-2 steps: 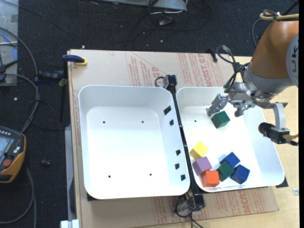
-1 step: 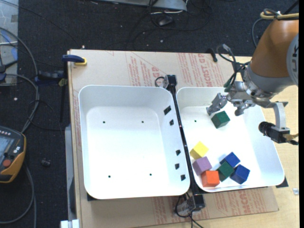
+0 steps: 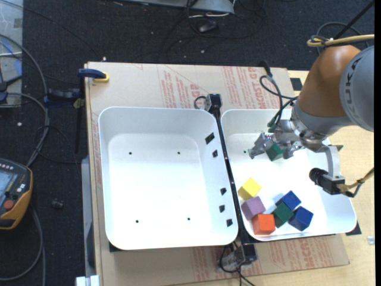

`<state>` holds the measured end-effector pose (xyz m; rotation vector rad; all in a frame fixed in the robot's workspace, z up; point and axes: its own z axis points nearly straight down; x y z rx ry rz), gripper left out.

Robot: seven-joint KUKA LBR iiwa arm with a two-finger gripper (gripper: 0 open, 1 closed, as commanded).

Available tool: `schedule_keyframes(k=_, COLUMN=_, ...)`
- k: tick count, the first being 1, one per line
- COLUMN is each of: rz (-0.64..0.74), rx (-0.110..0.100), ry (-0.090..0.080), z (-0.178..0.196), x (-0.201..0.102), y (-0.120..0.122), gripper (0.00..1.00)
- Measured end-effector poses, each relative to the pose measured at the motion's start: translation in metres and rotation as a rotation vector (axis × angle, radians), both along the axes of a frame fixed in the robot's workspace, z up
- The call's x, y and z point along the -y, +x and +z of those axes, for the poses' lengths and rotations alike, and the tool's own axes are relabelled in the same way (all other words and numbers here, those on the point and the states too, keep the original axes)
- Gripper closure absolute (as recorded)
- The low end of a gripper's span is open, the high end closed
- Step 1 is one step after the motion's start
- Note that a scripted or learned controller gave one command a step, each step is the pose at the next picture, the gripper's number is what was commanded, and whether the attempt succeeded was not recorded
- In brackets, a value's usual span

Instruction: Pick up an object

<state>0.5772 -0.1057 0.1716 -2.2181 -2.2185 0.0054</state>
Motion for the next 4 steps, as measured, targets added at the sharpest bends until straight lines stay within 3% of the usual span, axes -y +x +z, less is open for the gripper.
schedule_keyframes(k=1, rz=0.000, rx=0.000, ry=0.000, z=-0.063, x=0.002, y=-0.003, gripper=0.00)
schedule_keyframes(k=2, rz=0.000, rx=0.004, ry=0.000, z=-0.084, x=0.002, y=-0.003, gripper=0.00)
schedule_keyframes(k=3, rz=0.000, rx=0.006, ry=-0.001, z=-0.073, x=0.002, y=-0.002, gripper=1.00)
schedule_keyframes(k=4, rz=0.000, rx=0.011, ry=-0.001, z=-0.010, x=0.000, y=-0.003, gripper=1.00)
